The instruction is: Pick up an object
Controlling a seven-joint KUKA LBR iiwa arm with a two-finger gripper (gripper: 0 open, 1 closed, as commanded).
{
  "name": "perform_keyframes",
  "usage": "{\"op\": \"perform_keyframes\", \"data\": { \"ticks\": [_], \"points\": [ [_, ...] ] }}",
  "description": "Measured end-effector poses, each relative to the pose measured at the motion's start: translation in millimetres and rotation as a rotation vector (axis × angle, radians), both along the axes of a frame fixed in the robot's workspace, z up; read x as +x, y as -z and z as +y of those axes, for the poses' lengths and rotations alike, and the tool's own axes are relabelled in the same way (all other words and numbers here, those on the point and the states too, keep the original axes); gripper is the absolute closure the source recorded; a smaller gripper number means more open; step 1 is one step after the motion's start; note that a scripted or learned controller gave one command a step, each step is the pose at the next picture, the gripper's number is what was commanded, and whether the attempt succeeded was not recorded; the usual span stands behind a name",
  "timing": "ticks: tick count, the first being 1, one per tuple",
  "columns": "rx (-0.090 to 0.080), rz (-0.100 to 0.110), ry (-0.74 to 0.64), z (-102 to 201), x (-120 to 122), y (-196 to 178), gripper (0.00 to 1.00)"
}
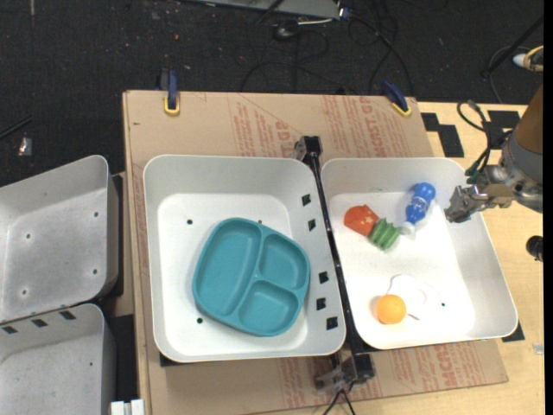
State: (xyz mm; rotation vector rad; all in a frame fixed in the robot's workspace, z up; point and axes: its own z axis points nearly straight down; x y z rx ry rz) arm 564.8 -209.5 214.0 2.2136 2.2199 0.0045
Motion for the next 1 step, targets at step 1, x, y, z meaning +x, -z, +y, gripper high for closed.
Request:
{"op": "perform_keyframes", "data": {
  "ticks": [1],
  "points": [
    [0.000,0.001,0.001,-7.0,0.0,-45.4,1.00]
  ]
}}
